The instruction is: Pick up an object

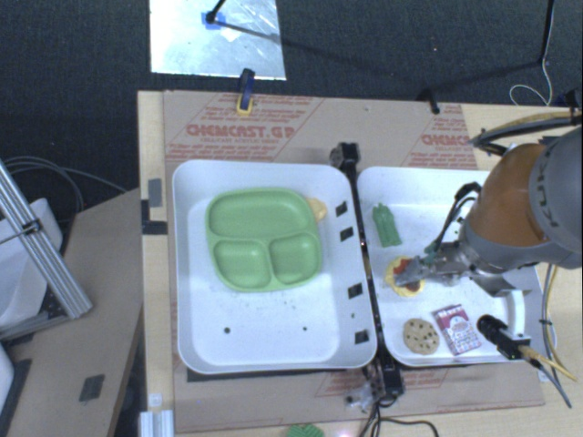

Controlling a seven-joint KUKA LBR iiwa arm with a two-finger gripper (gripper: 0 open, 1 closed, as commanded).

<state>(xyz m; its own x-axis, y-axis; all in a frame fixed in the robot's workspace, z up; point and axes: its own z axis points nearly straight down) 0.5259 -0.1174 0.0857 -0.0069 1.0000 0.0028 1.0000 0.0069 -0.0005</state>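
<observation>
The gripper (412, 271) is hanging over a yellow-and-red thing (402, 283) in the right bin (428, 185), and I cannot tell its grip. A green block (386, 225) is lying farther, with a cookie (420, 335) and a red packet (455, 329) nearer.

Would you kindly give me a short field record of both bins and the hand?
left white bin: green three-compartment plastic plate, small yellow piece at its upper right edge
right white bin: green oblong item, round speckled cookie, red and white packet, yellow and red item
hand: low over the yellow and red item; grip unclear
</observation>
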